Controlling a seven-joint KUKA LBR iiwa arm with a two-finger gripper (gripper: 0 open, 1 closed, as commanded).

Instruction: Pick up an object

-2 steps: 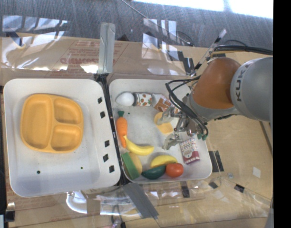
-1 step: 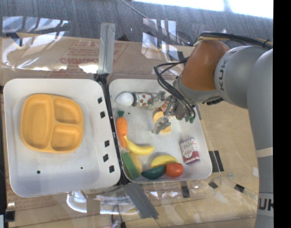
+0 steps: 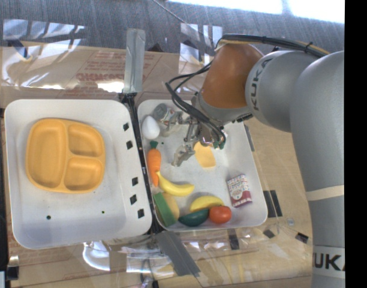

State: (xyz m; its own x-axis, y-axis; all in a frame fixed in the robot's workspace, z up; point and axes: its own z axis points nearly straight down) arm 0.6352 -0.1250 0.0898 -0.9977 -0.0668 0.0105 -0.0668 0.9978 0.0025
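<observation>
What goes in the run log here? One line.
hand: over right bin | nearest: yellow block | grasp: none seen | left bin: yellow tray

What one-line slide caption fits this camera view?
KUKA arm's gripper hangs over the right bin of toy food beside a yellow cheese block; the left bin bears a yellow divided plate.
</observation>
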